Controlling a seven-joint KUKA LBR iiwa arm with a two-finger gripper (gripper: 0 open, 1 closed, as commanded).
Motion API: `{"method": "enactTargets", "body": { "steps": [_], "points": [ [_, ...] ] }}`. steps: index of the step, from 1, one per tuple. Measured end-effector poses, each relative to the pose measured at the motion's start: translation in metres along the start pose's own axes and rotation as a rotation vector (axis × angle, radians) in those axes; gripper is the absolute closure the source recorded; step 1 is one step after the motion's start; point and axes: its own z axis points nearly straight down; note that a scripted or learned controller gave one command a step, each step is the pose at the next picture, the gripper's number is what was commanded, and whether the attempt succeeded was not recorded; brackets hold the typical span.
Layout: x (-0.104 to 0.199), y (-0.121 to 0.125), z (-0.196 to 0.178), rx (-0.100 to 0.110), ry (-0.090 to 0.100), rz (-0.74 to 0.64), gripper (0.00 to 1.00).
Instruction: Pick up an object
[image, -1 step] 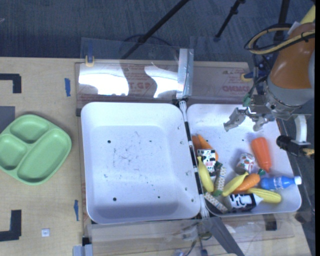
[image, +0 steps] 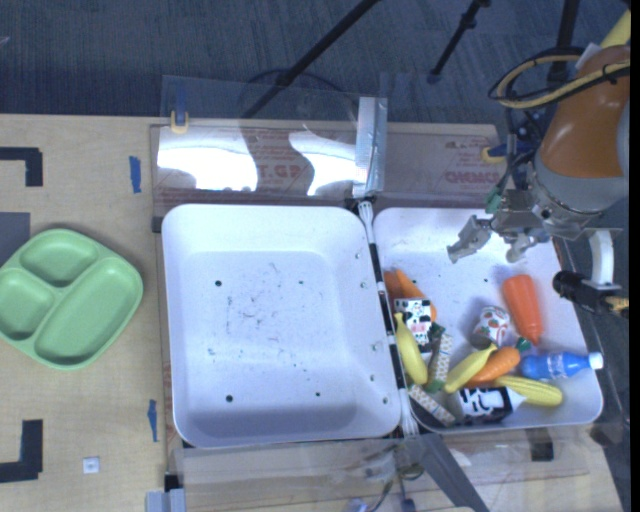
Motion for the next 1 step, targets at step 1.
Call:
{"method": "enactTargets", "body": {
  "steps": [1],
  "points": [
    [-0.0877,-0.0250,0.0577,-0.001,0.000,-0.234,0.00]
  ]
}}
